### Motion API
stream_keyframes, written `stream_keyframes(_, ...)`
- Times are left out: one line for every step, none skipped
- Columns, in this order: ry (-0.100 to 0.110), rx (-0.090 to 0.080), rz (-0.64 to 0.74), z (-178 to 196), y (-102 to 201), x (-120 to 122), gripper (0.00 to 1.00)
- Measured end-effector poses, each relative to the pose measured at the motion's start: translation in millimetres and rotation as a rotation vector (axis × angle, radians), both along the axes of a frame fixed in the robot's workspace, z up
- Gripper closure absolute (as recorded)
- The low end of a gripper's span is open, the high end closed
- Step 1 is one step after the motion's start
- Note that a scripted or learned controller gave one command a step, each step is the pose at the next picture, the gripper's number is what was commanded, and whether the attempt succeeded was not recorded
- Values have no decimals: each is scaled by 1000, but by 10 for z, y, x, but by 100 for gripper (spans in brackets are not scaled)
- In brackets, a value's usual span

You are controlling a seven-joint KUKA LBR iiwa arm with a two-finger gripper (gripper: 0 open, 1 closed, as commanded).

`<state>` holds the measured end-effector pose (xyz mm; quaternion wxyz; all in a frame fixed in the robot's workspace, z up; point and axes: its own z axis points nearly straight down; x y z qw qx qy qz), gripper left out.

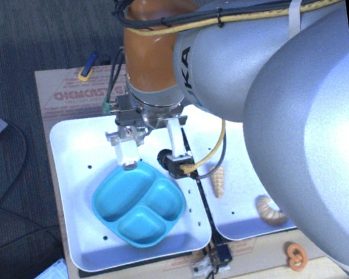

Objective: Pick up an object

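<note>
Spread wide, the end effector (152, 155) hangs low over the far part of the left shallow white bin (71, 182). Its two pale fingers (126, 150) stand well apart with nothing between them, so it is open and holds nothing. Just below lies the blue plastic tray with three compartments (138, 205), the likeliest thing to pick. It rests flat on the floor of that bin, turned corner-on. Its far rim is touching or almost touching the tip of one finger, while the other finger stands off the tray's far side, close to the wall between the bins. As they stand, the fingers seem to straddle no part of the tray. A good grasp probably means shifting a little toward the near side, so that one finger drops inside a compartment and the other outside the rim, then closing on that thin wall. The tray is broad and shallow, so held by one edge it will likely tip; a deep bite on the rim and a slow, straight lift should help. The dividing wall beside the outer finger looks like the thing to avoid striking. In the right shallow white bin (237, 220) lie a cream ridged cone (219, 181) and a pale curled piece (271, 211), well apart from the tray. An orange ring (296, 256) lies outside that bin, and a brown cardboard sheet with red print (71, 92) shows beyond the left one.
</note>
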<state>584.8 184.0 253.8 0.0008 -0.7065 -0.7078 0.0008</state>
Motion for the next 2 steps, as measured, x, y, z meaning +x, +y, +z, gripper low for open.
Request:
stream_keyframes(0,0,0,-1,495,-173,100)
stream_keyframes(0,-1,0,-217,490,-947,100)
